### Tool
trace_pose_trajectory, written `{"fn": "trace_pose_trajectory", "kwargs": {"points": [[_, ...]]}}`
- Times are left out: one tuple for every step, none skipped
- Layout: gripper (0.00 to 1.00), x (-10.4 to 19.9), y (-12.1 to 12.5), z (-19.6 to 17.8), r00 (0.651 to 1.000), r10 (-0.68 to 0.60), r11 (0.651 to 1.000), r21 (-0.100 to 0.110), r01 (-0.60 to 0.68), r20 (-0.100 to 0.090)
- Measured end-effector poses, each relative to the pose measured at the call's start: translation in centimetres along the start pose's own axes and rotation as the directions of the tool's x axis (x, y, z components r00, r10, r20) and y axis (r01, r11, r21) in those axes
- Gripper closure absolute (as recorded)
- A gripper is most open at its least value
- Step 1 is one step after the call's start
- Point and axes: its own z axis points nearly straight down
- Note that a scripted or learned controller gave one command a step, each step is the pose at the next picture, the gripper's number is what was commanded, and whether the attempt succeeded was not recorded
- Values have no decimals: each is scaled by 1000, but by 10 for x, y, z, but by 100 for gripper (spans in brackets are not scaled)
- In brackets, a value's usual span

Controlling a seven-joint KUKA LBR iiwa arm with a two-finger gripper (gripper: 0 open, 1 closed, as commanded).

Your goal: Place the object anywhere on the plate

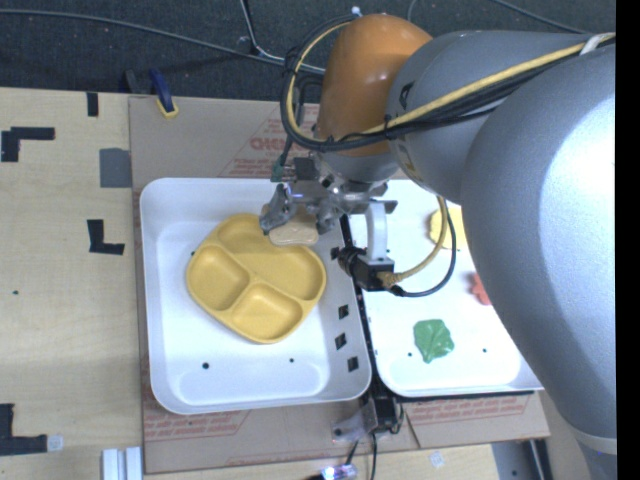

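A yellow plate (255,280) with three compartments lies in the left white bin (165,268). My gripper (291,218) hangs over the plate's far right rim, under the orange-banded wrist. A flat beige object (294,235) sits between its fingertips, and the fingers are shut on it. The object is right at the plate's upper right edge, partly over the far compartment. I cannot tell whether it touches the plate.
The right bin (460,378) holds a green object (433,340), a yellow object (437,226) and a reddish one (478,290), the last two partly hidden by the arm. A cable loops down from the wrist over the divider between the bins.
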Motion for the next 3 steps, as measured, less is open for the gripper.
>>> {"fn": "trace_pose_trajectory", "kwargs": {"points": [[100, 40, -10, 2, 1000, 0, 1000, 2, 0, 1], [100, 48, -6, -8, 1000, 4, 1000, 1, -4, 1], [0, 48, -6, -8, 1000, 4, 1000, 1, -4, 2]]}}
